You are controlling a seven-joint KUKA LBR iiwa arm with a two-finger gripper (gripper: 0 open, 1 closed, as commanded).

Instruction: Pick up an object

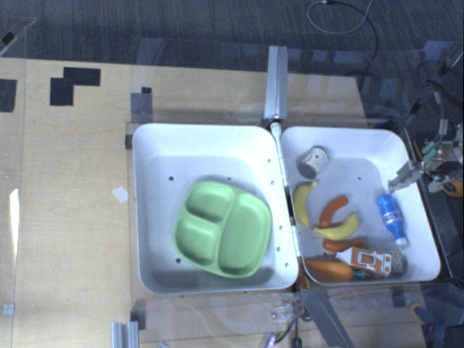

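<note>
The green divided tray (223, 228), smooth moulded plastic with three rounded wells, lies in the left bin (152, 194). Right of it, in the right bin (362, 147), sit two curved yellow bananas (301, 203), a glossy blue bottle (391, 218), a red sausage (334, 209), a carrot (330, 270), a printed carton (371, 260) and a grey cup (312, 161). The gripper (435, 167) hovers far right of the tray; its opening cannot be judged. The bottle, lying apart, looks the easiest target: descend centred, spanning its narrow width.

A pale wooden bench (65, 194) with black square markings (74, 83) at its far left stands on dark grey carpet (181, 13), where a thin cable (362, 9) loops at far right.
</note>
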